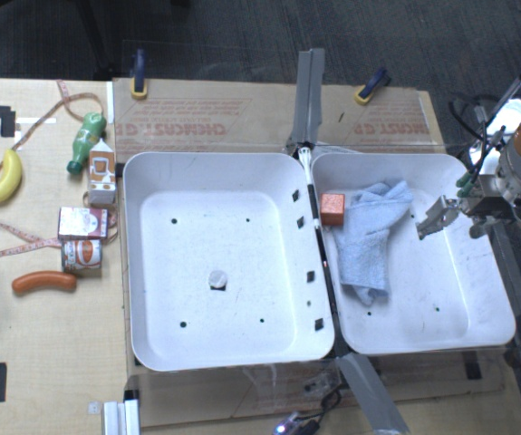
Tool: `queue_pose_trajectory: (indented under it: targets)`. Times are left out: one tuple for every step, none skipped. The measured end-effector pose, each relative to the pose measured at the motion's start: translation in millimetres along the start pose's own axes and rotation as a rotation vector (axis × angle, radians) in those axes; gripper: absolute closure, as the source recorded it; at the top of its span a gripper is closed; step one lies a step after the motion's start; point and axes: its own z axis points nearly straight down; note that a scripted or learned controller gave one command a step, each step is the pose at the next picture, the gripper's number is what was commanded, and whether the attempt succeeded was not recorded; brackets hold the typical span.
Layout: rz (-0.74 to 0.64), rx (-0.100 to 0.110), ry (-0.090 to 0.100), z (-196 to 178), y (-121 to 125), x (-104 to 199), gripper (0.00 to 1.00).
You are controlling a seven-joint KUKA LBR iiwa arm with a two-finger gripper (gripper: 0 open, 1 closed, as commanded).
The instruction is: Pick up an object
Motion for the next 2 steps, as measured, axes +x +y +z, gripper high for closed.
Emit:
queue_pose_trajectory:
  targets:
    - [-0.076,0.001,0.000,64,-27,49,0.00]
    - [0.118,0.000,-0.001,60,44,43,0.00]
